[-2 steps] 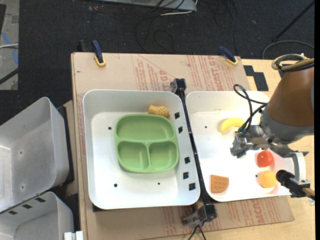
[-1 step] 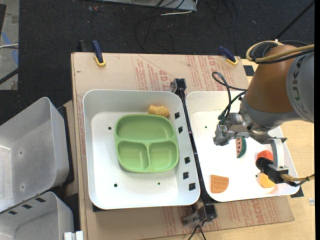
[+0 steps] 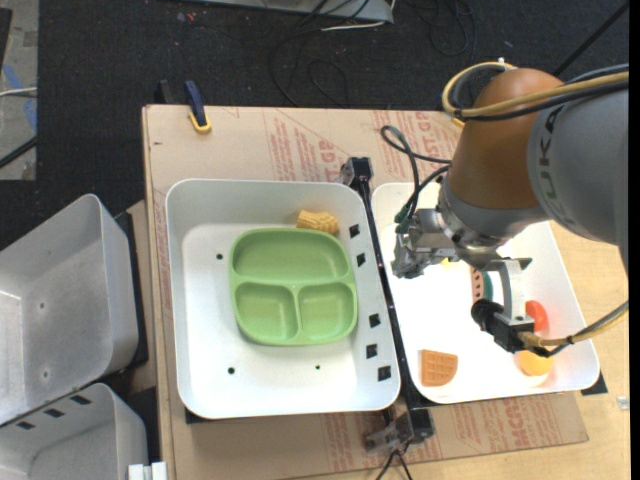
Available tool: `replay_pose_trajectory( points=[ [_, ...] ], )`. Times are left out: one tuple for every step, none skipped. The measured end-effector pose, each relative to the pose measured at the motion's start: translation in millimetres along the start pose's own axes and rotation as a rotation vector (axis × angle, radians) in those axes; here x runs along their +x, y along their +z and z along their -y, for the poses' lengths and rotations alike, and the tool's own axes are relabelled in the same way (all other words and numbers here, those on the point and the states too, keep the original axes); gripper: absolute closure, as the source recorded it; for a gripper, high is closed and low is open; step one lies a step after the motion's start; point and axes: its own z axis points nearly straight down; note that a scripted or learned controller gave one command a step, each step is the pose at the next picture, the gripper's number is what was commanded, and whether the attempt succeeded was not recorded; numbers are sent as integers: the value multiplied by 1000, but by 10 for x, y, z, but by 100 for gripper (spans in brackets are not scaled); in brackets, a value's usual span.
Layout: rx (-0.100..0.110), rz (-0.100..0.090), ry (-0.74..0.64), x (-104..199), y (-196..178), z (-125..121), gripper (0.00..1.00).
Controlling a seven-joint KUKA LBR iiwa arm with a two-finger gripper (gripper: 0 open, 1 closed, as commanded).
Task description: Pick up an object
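The gripper (image 3: 413,251) is hanging over the left part of the right bin (image 3: 452,313), close to the divider where the two bins are meeting. How far it is open cannot be told from this angle, and nothing is showing in its grasp. The grey arm (image 3: 560,168), with its orange band, is reaching in from the right and covering the bin's upper right part.

Three small things are lying in the right bin. An orange waffle-patterned piece (image 3: 438,367) is resting flat near the front edge, below the gripper and apart from it. A red item (image 3: 540,315) is lying towards the right wall. A yellow item (image 3: 536,363) is sitting just in front of it, near the front right corner. Both are partly hidden, so their shapes are unclear.

In the left bin (image 3: 200,268), a green divided plate (image 3: 295,286) is lying flat and taking up most of the middle, its three compartments facing up. A tan waffle piece (image 3: 318,221) is resting just beyond the plate's far rim, near the back right corner of that bin.

Both bins are standing side by side on a brown bench (image 3: 260,138).
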Motion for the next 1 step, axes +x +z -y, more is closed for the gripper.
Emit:
replay_pose_trajectory(
  points=[
    [1,0,-1,579,-15,-148,100]
  ],
)
